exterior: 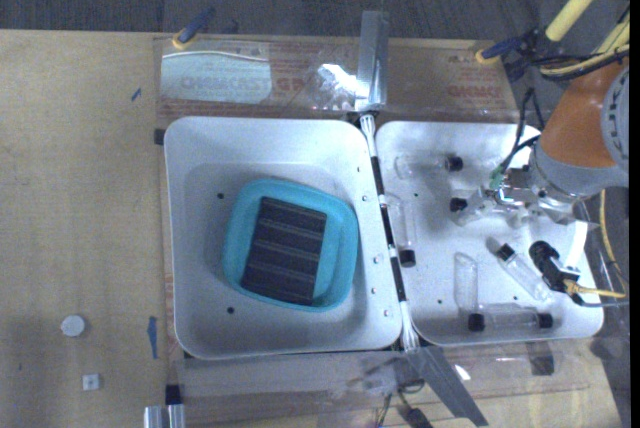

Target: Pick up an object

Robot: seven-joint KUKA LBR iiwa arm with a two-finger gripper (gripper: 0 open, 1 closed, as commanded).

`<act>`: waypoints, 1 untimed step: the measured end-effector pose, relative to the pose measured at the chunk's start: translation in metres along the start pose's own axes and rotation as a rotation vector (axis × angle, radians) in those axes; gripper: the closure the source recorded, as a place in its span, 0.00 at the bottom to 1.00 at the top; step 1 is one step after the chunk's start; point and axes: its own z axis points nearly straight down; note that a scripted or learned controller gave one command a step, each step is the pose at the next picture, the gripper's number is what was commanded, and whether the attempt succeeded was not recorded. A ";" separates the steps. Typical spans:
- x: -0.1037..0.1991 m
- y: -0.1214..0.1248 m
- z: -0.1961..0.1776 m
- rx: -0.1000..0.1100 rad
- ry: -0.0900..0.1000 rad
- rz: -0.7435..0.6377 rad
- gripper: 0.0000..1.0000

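In the camera view, the blue tray (292, 243) with its dark ribbed insert (286, 249) lies in the left bin (190, 166), a little left of the divider (385, 216) between the bins. The end effector (512, 194) hangs over the right bin (430, 306), well to the right of that divider, and whether it is released or clenched cannot be told. The tray therefore lies leftward across the divider from the arm, its long axis tilted slightly from the divider's line.
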 end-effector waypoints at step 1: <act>0.028 0.074 -0.029 0.003 -0.002 0.044 0.00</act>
